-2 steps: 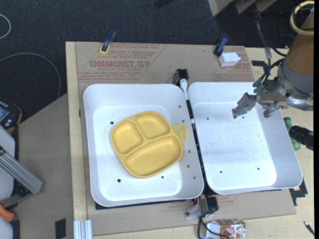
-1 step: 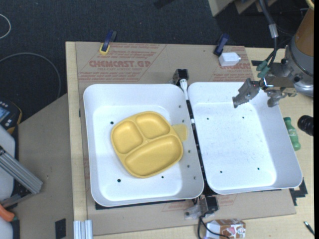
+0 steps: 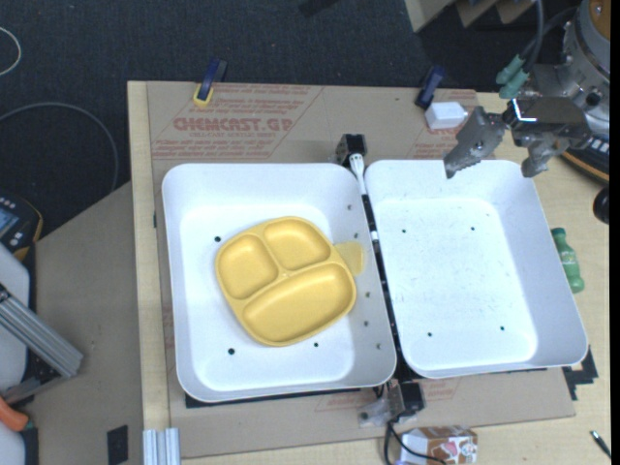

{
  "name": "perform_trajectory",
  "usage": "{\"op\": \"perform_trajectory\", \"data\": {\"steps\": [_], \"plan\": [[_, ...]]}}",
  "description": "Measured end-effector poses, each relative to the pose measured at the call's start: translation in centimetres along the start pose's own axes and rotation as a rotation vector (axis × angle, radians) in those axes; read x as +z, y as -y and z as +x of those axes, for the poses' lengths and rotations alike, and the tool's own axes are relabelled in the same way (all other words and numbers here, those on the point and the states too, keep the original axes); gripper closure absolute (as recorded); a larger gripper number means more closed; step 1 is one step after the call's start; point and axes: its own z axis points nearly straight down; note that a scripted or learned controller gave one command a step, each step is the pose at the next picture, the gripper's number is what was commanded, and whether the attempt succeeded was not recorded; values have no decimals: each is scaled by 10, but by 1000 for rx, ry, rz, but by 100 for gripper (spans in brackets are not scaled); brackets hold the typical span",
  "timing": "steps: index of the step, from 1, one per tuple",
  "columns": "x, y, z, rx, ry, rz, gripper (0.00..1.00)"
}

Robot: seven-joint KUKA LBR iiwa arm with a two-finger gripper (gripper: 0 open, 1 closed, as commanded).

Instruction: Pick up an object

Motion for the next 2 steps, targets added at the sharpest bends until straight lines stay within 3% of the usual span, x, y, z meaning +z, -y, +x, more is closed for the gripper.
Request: {"op": "perform_trajectory", "data": {"steps": [1, 2], "plan": [[-3, -1, -4, 8, 4, 10, 100], [89, 1, 58, 4, 4, 26, 100]]}}
